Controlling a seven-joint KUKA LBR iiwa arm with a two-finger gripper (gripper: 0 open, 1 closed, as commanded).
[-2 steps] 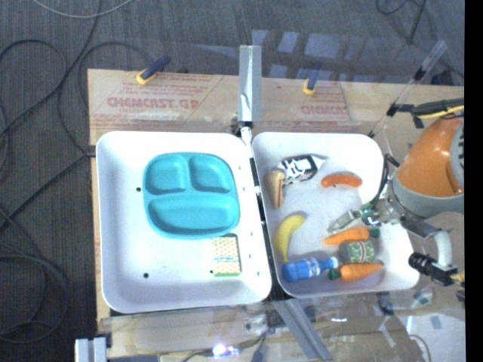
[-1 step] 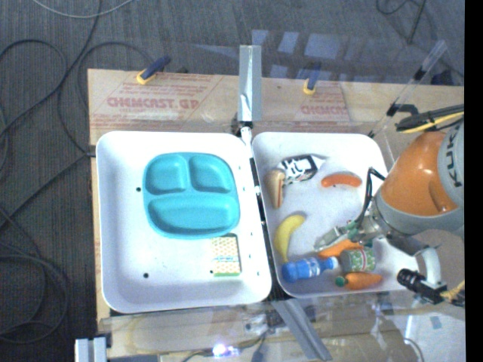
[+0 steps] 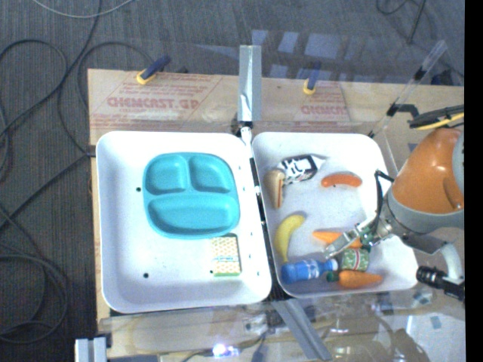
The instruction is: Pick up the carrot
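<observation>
Reaching in from the right, the arm [image 3: 426, 191] angles down over the right bin [image 3: 377, 148], its orange band uppermost and the gripper [image 3: 353, 240] low at the bin's near right corner. I cannot tell whether the pincer is apart or together; the picture is too coarse there.

I see one carrot [image 3: 361, 280] lying flat along the near wall of the right bin, just below the gripper and apart from it. A second orange piece [image 3: 327, 237] lies just left of the gripper; I cannot tell what it is. A green can [image 3: 355, 260] sits between the two, close under the gripper. A blue bottle [image 3: 308, 270] lies on its side just left of the carrot.

Writing: the board [image 3: 151, 100] behind the bins carries faint red lettering, too blurred for me to read with certainty. A black-and-white packet [image 3: 299, 167] near the far wall shows print I cannot read.

Room: the carrot is hemmed by the near wall, the can and the bottle. The centre of the right bin is open floor, between a banana [image 3: 287, 232] and a sausage [image 3: 341, 179]. The left bin [image 3: 121, 225] holds a blue tray [image 3: 192, 194] and a small box [image 3: 226, 255].
</observation>
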